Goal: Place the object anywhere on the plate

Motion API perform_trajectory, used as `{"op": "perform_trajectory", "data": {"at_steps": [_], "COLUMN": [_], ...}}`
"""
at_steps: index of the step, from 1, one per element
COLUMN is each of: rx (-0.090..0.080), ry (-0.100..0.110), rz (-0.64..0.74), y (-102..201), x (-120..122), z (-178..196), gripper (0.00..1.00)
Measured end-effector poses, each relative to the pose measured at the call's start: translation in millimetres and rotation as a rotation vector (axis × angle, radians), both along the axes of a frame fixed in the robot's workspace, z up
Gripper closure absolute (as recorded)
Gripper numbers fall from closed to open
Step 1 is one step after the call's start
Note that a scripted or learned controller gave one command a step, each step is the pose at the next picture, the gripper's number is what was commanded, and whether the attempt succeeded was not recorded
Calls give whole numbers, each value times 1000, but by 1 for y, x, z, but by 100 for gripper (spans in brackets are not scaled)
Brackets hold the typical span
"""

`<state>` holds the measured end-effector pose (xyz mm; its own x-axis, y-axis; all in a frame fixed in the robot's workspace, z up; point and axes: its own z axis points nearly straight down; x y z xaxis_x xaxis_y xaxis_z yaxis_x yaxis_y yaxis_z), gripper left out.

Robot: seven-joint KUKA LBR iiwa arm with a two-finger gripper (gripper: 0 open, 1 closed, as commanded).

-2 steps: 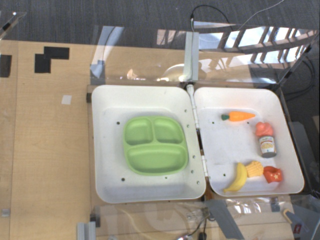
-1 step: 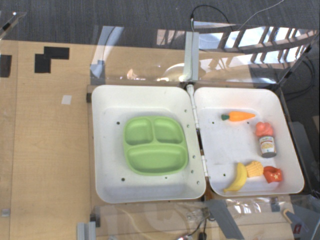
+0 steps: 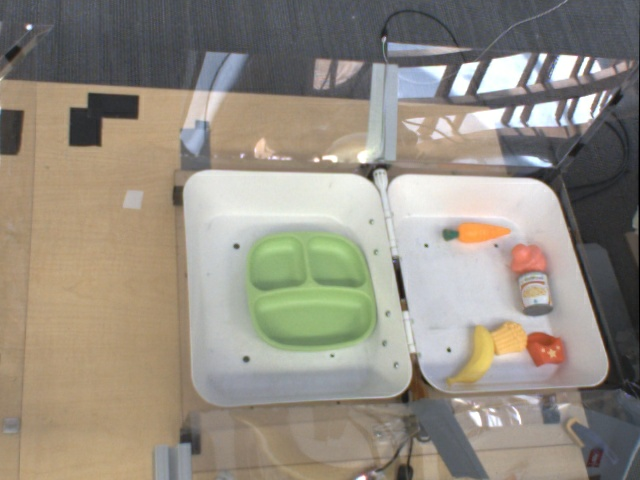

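Note:
A green plate (image 3: 311, 290) with three compartments lies in the middle of the left white bin (image 3: 220, 268). The right white bin (image 3: 440, 298) holds several toy foods. An orange carrot (image 3: 477, 233) lies near its back. A small red-capped bottle (image 3: 533, 281) lies on its side at the right. A yellow banana (image 3: 475, 357), a yellow corn piece (image 3: 509, 339) and a red pepper (image 3: 546, 349) sit together near the front right corner.
A raised divider (image 3: 392, 268) separates the two bins. Clear panels and a metal post (image 3: 382, 113) stand behind the bins. A black cable (image 3: 420, 23) loops over the dark floor at the back. Wooden bench surface (image 3: 90, 298) stretches to the left.

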<state>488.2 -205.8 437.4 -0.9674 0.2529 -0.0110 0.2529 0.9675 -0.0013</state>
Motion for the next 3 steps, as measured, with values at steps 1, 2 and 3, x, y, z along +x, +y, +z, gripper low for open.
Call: {"op": "perform_trajectory", "data": {"at_steps": [1,2,3], "rx": [-4,-8,-6], "ry": [-11,-23,1], "rz": [3,6,593], "y": [0,1,0], "x": [2,4,0], "z": [14,28,0], "gripper": [100,100,100]}}
